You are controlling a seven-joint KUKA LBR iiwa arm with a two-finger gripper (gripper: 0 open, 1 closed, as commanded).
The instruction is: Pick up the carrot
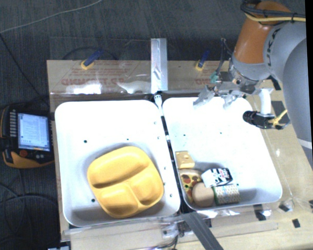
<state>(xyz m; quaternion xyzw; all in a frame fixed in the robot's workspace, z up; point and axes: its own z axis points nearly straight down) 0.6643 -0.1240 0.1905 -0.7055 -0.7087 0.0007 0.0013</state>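
My gripper [215, 100] hangs over the far edge of the right bin [252, 153], its two pale fingers [201, 99] spread apart with nothing between them. A small heap lies in that bin's near left corner, well away from the gripper: a yellow-orange wedge [184, 159], a pizza slice [188, 180], a tan rounded lump [202, 194], a black-and-white carton [218, 175] and a small can [226, 195]. I cannot tell which of them is the carrot.
A yellow divided plate [125, 181] lies in the left bin [73, 131]. The two bins meet at a dark divider [167, 142]. A handheld pendant [27, 135] sits off the bench at the left.
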